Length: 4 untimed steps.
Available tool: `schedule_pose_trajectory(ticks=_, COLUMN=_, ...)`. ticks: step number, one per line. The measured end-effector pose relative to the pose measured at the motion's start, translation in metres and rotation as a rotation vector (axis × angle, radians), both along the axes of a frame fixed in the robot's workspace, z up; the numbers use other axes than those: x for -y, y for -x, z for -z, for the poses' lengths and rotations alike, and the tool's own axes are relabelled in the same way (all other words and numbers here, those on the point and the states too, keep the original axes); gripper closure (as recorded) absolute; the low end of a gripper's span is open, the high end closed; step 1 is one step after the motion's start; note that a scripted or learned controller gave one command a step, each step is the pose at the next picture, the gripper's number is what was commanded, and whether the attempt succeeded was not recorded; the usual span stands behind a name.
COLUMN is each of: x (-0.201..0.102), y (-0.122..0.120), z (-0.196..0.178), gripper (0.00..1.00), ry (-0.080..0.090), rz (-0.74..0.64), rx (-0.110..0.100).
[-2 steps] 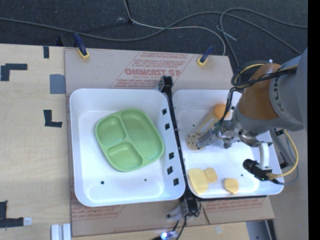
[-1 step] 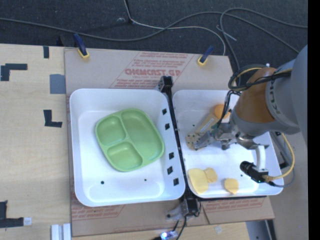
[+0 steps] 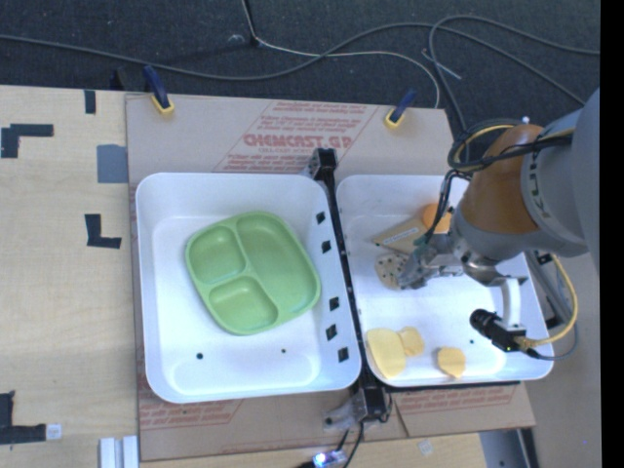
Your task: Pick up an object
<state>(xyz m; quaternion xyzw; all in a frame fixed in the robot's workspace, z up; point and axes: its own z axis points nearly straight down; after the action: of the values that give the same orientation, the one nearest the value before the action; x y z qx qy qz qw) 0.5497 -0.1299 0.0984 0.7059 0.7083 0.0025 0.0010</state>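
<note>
My gripper (image 3: 413,269) reaches down into the right bin (image 3: 507,373), near its middle. Its tip is on or just over a tan, speckled flat object (image 3: 392,257) that lies toward the bin's left side. A small orange piece (image 3: 432,216) sits just behind the gripper, partly hidden by the wrist. Along the bin's front lie three yellow pieces: a large one (image 3: 387,353), a small one (image 3: 412,340) touching it, and another (image 3: 450,362) further right. Nothing is visibly lifted.
The left bin (image 3: 161,359) holds a green divided plate (image 3: 252,272), tilted across its middle. A black divider (image 3: 333,261) runs between the bins. The arm's grey body and orange band (image 3: 507,198) overhang the right bin's back right corner. Cables (image 3: 546,330) hang beside it.
</note>
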Motion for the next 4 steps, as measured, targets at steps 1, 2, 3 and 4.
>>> schedule_pose_trajectory(ticks=1, x=0.01, y=-0.002, z=-0.048, gripper=1.0, ry=0.003, rz=0.003, rx=-0.002)
schedule_pose_trajectory(ticks=2, x=0.009, y=-0.003, z=-0.101, gripper=1.0, ry=0.003, rz=0.002, rx=-0.001)
schedule_pose_trajectory(ticks=3, x=-0.049, y=-0.01, z=-0.113, gripper=1.0, ry=0.0, rz=-0.004, rx=-0.004)
schedule_pose_trajectory(ticks=4, x=-0.107, y=-0.028, z=-0.109, gripper=1.0, ry=0.0, rz=-0.004, rx=-0.006)
